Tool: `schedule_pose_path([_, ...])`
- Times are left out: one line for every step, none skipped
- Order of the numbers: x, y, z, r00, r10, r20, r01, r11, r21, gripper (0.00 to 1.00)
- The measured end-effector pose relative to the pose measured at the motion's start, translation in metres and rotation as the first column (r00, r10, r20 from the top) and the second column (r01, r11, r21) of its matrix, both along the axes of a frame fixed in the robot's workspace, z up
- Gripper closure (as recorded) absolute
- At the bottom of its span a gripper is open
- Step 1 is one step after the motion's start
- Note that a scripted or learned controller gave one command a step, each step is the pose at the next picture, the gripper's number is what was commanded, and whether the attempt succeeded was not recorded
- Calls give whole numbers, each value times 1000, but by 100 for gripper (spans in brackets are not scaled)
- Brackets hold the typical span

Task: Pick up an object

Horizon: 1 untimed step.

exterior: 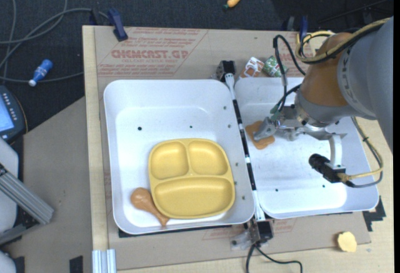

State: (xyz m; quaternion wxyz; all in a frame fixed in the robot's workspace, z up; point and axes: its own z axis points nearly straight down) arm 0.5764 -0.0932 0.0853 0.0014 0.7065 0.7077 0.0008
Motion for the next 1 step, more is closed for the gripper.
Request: schedule_pose_path([37, -7, 0, 1000, 1, 2, -1, 1000, -1, 0])
